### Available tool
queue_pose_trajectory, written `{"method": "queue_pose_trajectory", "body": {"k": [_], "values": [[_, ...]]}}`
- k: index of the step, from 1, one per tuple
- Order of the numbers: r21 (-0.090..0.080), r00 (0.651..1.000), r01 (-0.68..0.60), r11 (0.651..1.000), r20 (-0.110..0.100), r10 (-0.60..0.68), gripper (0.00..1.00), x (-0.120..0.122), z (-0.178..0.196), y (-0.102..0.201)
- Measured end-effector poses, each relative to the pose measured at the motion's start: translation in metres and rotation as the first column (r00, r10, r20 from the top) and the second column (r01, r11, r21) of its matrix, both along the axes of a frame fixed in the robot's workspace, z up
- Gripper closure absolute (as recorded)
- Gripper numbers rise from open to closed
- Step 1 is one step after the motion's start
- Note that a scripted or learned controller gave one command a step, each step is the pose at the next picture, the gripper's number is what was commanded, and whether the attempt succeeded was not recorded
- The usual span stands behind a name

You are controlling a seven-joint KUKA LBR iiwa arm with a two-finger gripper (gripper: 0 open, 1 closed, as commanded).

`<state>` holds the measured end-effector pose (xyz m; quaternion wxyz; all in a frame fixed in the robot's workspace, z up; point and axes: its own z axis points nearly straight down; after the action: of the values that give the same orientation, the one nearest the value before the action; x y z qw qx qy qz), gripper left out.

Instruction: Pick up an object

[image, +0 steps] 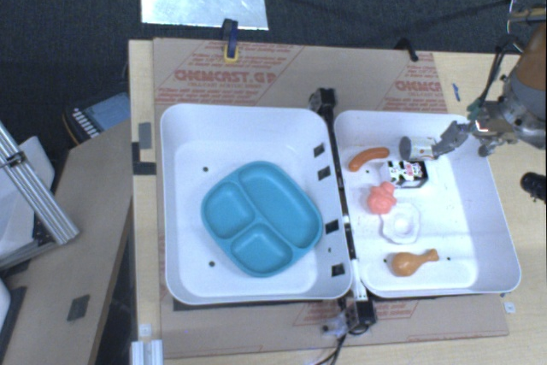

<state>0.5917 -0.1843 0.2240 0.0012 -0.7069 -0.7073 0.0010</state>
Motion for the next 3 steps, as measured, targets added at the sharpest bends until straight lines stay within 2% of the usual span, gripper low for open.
{"method": "queue_pose_trajectory", "body": {"k": [2, 3], "values": [[0.0, 1.0, 0.0, 1.0, 0.0, 0.0, 0.0, -0.017, -0.094, -0.004], [-0.002, 1.0, 0.0, 1.0, 0.006, 0.0, 1.0, -0.015, -0.08, -0.005]]}}
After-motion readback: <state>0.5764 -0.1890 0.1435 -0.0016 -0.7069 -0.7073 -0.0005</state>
